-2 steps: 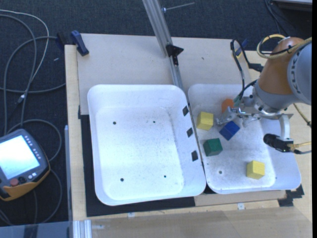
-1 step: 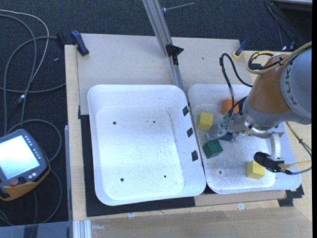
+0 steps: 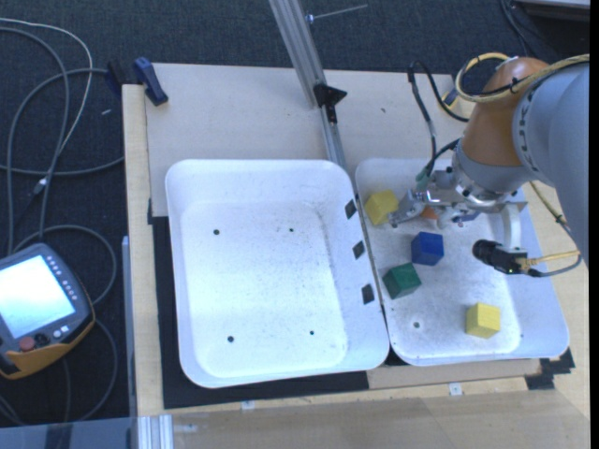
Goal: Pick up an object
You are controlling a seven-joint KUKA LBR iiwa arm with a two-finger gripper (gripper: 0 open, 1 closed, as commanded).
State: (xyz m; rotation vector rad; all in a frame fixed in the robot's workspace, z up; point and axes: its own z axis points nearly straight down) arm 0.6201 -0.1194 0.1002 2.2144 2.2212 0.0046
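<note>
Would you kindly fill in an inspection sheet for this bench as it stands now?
Surface: pale bench bearing the left bin and the right bin side by side.
Job's things: in the right bin, a yellow block at the top left, a blue block, a green block and a second yellow block near the front.
Clutter: blue clamp at the bench's far left corner.
Grippers: hand low over the right bin, between the top yellow block and the blue one; finger state unclear.
Cables: loops on the floor at left; black cable running to the arm.
Surroundings: dark carpet; teach pendant at left; metal pole.
</note>
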